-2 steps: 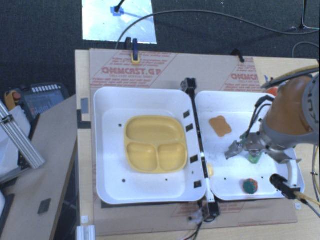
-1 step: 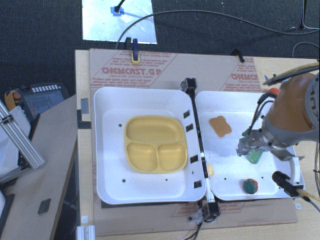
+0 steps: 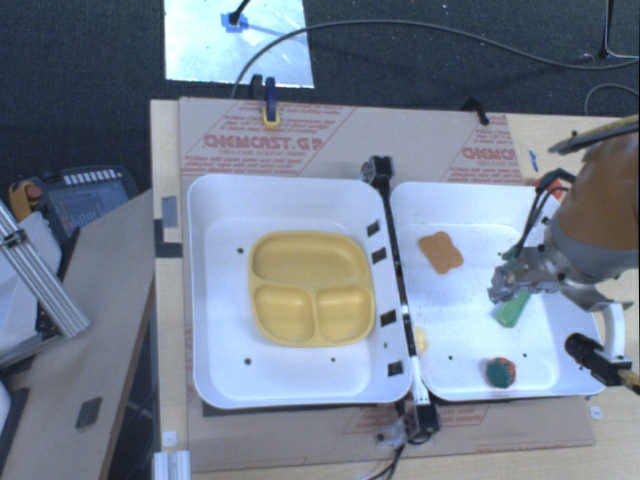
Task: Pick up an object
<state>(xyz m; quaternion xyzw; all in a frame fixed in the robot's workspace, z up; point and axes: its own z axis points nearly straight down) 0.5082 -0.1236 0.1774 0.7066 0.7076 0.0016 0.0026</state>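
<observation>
Hovering low over right bin [image 3: 470, 388], gripper [image 3: 508, 290] just above green object [image 3: 512, 310] near bin's right edge. Finger state: cannot tell. Nothing lifted yet; grasp and raise left, by my judgement.

In the right bin [image 3: 470, 388], bare floor lies open between the orange piece [image 3: 440, 252] near the back and the small ball [image 3: 501, 372] near the front rim. The claw [image 3: 510, 290] and arm [image 3: 600, 218] block the right side, over a green thing [image 3: 512, 311]. The yellow tray [image 3: 310, 288] takes the middle of the left bin [image 3: 215, 268], leaving bare margins along the walls.
</observation>
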